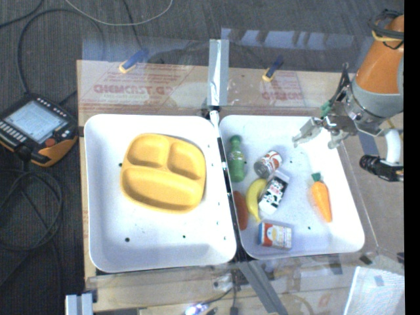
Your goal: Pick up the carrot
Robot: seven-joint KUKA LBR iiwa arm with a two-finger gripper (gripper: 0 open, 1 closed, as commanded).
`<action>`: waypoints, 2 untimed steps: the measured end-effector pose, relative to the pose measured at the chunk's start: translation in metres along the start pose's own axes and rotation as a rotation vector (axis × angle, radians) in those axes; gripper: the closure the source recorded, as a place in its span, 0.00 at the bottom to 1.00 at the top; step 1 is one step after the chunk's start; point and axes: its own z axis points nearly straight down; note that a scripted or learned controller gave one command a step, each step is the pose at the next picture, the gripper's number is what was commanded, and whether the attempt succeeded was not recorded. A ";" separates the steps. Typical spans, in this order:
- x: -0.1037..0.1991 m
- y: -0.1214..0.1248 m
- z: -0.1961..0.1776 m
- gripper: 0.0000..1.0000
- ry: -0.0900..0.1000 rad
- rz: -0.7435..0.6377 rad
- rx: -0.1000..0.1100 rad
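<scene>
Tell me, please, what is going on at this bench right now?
A KUKA arm reaches in from the right, its hand open over the upper right part of the right bin, holding nothing. The carrot it is meant to pick up lies untouched below the hand, near the bin's right side. Also in that bin are a green bottle, a can, a banana, a small black-and-white carton and a small box. The left bin holds a yellow divided tray.

Premises: robotics lab. Evidence: industrial arm (384,64) at a tabletop (157,87) bearing two white bins (98,195), a teach pendant (36,128) on grey carpet (39,18), loose cables (111,12), and toy food (262,186) as test items.
</scene>
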 end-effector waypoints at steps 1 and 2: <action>-0.033 -0.052 0.115 0.00 0.008 -0.065 0.003; -0.033 -0.051 0.106 1.00 0.005 -0.066 -0.001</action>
